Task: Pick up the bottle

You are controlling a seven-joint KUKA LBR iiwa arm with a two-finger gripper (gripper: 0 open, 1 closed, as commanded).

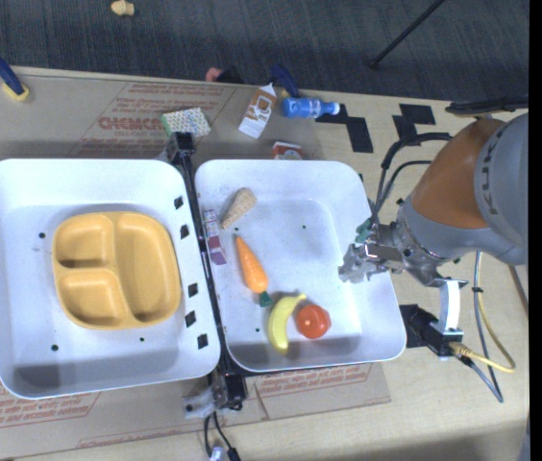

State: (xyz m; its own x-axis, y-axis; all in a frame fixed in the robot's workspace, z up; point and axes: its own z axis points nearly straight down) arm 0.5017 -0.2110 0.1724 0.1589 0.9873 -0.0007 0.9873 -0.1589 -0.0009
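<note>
A small slim bottle (214,238) with a purplish label lies along the left wall of the right bin (281,173). My gripper (356,263) hangs over the right side of that bin, well to the right of the bottle and apart from it. Nothing shows held in the gripper. The grey arm with its orange band (454,185) reaches in from the right, above the bin's right rim.
In the right bin lie a carrot (251,264), a banana (283,320), a tomato (312,321) and a tan cone-shaped piece (237,206). The left bin (12,190) holds a yellow divided plate (117,267). A blue bottle (306,108) and small cartons lie on the bench behind the bins.
</note>
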